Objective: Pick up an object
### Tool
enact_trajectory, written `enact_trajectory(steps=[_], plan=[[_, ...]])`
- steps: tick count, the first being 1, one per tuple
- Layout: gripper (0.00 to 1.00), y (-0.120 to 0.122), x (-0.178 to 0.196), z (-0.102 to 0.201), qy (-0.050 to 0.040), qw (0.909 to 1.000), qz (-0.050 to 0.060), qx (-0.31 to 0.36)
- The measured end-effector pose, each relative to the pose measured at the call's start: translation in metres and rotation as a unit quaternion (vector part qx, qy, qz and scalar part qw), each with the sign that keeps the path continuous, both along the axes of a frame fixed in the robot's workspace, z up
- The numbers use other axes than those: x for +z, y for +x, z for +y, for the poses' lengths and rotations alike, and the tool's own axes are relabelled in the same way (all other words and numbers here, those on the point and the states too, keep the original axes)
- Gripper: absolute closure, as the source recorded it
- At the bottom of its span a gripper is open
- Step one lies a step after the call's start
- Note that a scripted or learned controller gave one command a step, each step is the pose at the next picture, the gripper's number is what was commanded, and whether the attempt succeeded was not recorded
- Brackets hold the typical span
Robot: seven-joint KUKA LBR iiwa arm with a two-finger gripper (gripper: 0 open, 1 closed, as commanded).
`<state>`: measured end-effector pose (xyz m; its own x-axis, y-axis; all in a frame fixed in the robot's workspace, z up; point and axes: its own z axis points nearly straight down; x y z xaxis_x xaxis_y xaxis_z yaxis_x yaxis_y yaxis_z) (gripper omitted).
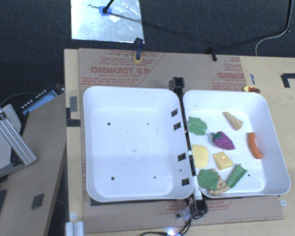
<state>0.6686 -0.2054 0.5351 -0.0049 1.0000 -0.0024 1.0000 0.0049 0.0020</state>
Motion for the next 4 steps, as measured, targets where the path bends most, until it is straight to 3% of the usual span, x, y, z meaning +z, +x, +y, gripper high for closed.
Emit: enact_trajectory(steps=[1,2,3,4], plan=[[1.0,0.0,0.0,0.0,0.0001,1.0,0.0,0.0],[0.0,0.0,0.0,0.0,0.0001,1.0,0.0,0.0],[1.0,0.001,0.012,0.002,-0.0015,1.0,-0.002,0.003],[1.0,0.0,0.0,0.0,-0.0003,1.0,0.0,0.0]])
